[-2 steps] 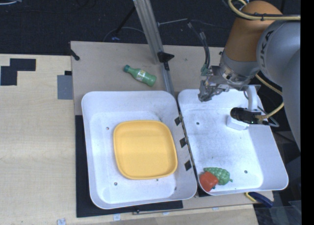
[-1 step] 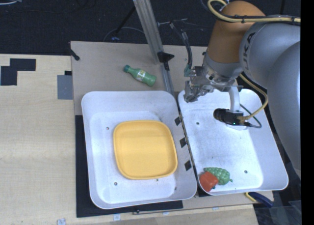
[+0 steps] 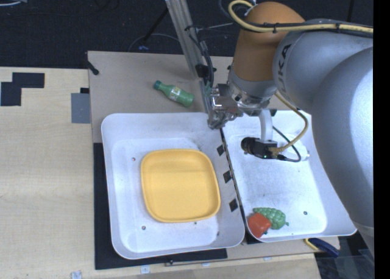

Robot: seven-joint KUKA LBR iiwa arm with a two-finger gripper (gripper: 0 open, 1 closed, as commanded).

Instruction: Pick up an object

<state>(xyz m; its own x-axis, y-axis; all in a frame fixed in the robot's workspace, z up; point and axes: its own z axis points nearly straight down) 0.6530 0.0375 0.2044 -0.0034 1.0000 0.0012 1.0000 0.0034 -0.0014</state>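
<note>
Gripper [image 3: 214,119] poised low over the far end of the divider between the two bins.

Too dark and tangled at the tip to tell how wide; nothing visibly gripped. Just below and left of the gripper, in the left bin [image 3: 119,150]: yellow plate [image 3: 180,184], lying flat. Well below and to the right, at the near edge of the right bin [image 3: 317,198]: red and green toy vegetable [image 3: 266,220]. Up and left of the gripper, out on the counter [image 3: 122,83]: green bottle [image 3: 173,93] on its side.

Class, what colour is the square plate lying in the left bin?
Yellow: the plate shows plainly in the camera view.
</note>
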